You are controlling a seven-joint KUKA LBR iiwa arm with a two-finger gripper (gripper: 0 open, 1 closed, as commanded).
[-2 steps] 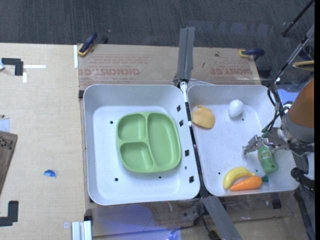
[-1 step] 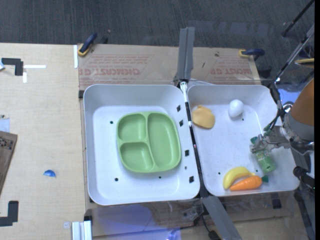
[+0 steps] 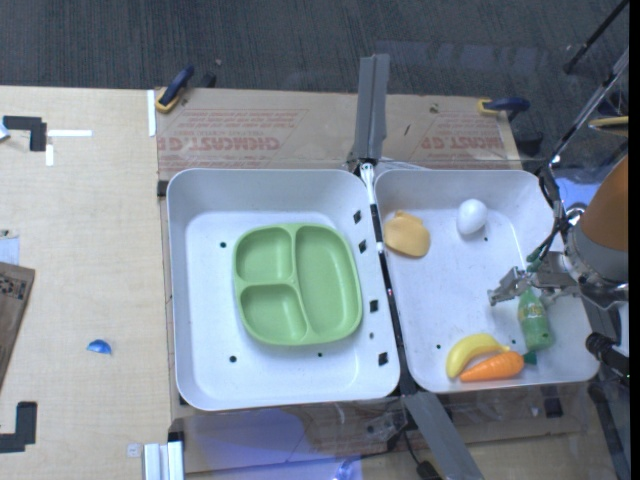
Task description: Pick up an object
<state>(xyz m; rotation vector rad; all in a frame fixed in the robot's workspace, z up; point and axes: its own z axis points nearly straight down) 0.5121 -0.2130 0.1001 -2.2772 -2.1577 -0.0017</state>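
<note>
Claw (image 3: 518,290) over right bin (image 3: 440,360), finger state unclear.
Green bottle (image 3: 534,322) just beside claw; banana (image 3: 470,351) touching carrot (image 3: 493,367); green tray (image 3: 298,284) in left bin (image 3: 200,298).

i see a dark grey carpeted floor (image 3: 250,18) beyond the pale wooden benchtop (image 3: 80,258). a brown printed cardboard sheet (image 3: 260,133) lies flat on it, clamped at its far corners by a yellow-and-blue clip (image 3: 176,85) and a second one (image 3: 505,106).

Glossy green plastic tray (image 3: 298,284), smooth white bins (image 3: 190,298), matt cardboard (image 3: 260,128)
</note>
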